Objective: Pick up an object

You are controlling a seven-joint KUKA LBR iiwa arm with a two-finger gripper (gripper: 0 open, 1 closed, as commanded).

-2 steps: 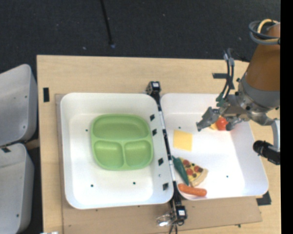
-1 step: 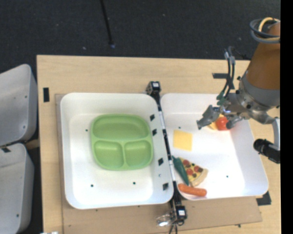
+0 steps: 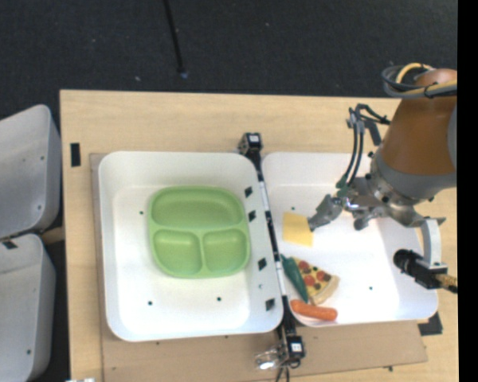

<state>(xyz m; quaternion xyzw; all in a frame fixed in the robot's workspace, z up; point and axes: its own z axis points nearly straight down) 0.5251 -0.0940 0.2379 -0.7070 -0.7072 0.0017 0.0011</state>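
One yellow block (image 3: 297, 230) lies in the right bin (image 3: 358, 302), near the divider. It looks light, stiff and smooth, probably a toy cheese wedge; its flat sides seem the best place to pinch, since the slick faces may slip. The gripper (image 3: 325, 212) hovers just beside it, holding nothing, its opening unclear. Nearer the front lie a pizza slice (image 3: 317, 282) and a carrot (image 3: 315, 312). A green tray (image 3: 197, 231) sits in the left bin (image 3: 127, 293).

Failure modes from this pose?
1. The end effector sits at the edge of the yellow cheese-like block, so a descent may nudge it rather than grip it.
2. The pizza slice toy, green utensil and orange carrot toy crowd the right white bin's corner, risking a multi-object grab.
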